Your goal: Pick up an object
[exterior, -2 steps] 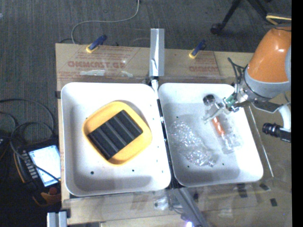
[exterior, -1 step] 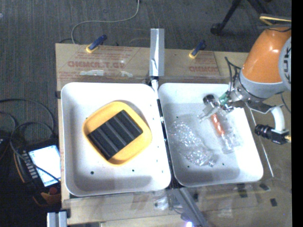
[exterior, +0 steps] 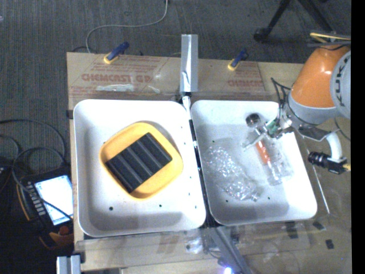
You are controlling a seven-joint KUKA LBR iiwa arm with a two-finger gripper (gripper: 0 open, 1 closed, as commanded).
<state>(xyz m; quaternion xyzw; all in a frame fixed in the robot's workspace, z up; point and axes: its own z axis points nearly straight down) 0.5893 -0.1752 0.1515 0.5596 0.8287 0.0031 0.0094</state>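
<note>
Pincer (exterior: 272,127) state cannot be told; it is poised over the upper part of the right bin (exterior: 299,210), a shallow white tray with rounded corners. Just below it a clear plastic tube with an orange insert (exterior: 268,156) is seen lying flat. Crinkled transparent wrapping (exterior: 228,170) is spread lower left. Well to the left, a rounded yellow block with a black ribbed top (exterior: 141,158) is seated in the left bin (exterior: 91,210). The arm (exterior: 319,84) is angled in from the right.
</note>
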